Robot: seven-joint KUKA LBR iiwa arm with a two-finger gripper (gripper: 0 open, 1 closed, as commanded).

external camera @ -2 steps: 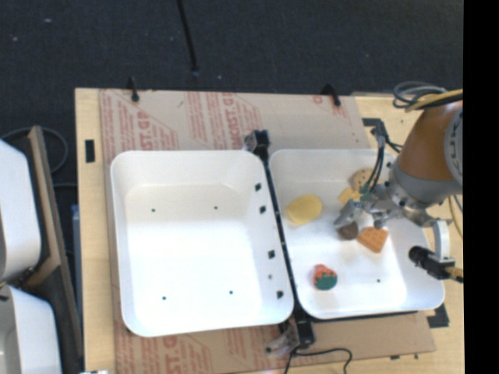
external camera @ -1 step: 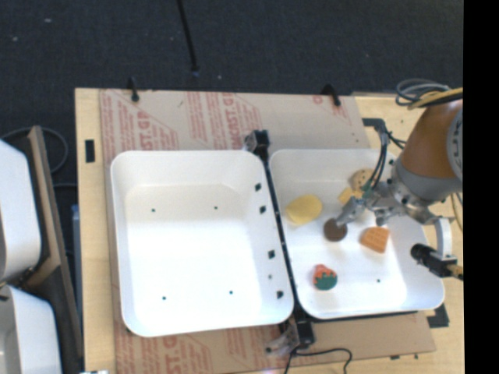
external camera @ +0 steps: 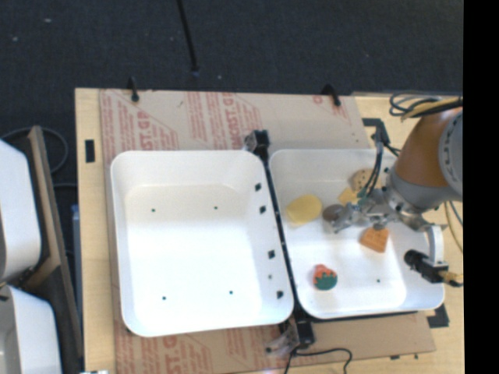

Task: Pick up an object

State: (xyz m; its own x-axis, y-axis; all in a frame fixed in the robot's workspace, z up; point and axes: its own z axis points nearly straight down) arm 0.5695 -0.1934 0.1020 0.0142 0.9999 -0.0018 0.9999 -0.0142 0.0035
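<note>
Tabletop [external camera: 90, 209] carries 2 shallow white bins side by side, rims touching at centre. Left bin [external camera: 125, 232]: wide open floor. Right bin [external camera: 312, 170]: holds 4 objs. Arm [external camera: 425, 158] enters from right, over bin's right rim. Tool [external camera: 343, 215] sits low near bin centre; finger state: cannot tell. Yellow obj [external camera: 303, 209] lies just left of tool, near the divider edge. Orange wedge [external camera: 374, 240] lies just right of tool. Tan disc [external camera: 361, 180] sits near rear wall, partly hidden. Red-green obj [external camera: 324, 277] lies toward front rim, apart from others.
</note>
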